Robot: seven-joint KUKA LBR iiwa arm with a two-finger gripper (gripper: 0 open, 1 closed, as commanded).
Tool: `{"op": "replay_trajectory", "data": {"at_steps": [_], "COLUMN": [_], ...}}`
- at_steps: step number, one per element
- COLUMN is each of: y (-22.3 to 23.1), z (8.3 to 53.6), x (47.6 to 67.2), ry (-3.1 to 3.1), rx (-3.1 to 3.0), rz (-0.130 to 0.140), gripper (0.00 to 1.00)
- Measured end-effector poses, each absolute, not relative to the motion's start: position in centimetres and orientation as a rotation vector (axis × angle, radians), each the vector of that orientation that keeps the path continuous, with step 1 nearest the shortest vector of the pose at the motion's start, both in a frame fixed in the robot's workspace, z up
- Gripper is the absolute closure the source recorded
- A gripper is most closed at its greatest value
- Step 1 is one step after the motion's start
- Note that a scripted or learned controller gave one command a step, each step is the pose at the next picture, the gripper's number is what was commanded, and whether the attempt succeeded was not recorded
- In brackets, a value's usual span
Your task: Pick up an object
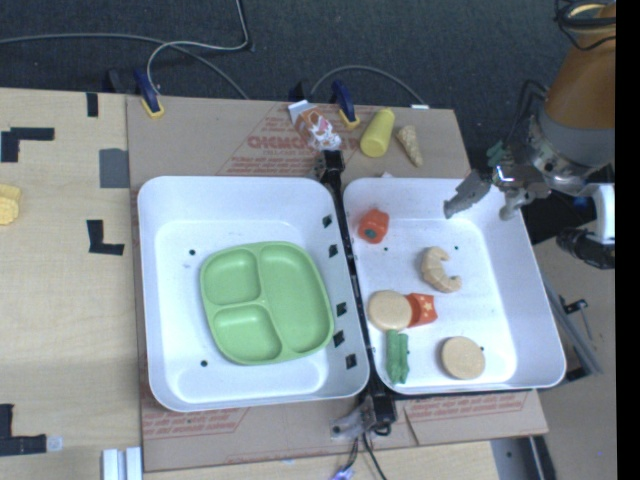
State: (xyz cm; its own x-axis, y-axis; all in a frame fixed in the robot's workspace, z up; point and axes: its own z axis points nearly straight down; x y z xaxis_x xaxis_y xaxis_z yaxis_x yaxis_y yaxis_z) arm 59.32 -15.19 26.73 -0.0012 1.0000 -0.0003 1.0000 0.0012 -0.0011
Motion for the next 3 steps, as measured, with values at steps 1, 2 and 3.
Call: {"op": "replay_trajectory", "data": {"at_steps": [1,2,3], "y": [-14.2,-10.3,-10.4], "z": [9.8,9.0,8.6], "x": [55.8,50.2,48.6], "ry": [-2.226,-2.234,-2.226], "rx": [-2.222,-2.234,-2.224], "rz": [-0.007,-0.013,-0.004], "gripper": [0.00,0.00,0.00]}}
